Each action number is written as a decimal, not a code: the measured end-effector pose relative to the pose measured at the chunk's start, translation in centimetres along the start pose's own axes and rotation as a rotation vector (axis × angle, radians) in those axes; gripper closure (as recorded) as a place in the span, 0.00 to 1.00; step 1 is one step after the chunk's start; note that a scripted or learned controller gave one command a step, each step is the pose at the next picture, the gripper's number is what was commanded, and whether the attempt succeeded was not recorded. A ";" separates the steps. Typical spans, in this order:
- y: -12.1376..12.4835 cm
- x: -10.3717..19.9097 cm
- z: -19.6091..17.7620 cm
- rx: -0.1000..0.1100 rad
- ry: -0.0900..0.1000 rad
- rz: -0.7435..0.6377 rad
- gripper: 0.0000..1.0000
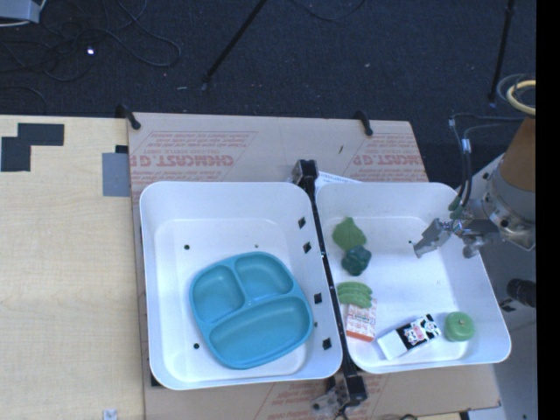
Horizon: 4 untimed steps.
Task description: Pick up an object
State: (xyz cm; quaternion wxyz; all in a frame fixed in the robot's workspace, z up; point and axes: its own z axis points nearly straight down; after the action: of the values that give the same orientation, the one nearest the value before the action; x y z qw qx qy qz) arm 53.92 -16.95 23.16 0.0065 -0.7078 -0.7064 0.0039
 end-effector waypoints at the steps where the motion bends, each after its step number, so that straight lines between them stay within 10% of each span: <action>1: 0.2 0.0 -0.5 -0.009 -0.002 -0.002 0.00; 4: -0.7 0.4 14.6 -0.006 -0.001 -0.002 0.00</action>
State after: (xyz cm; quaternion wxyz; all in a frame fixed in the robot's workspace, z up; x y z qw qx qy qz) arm 53.05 -16.49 8.62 0.0041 -0.7072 -0.7070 0.0019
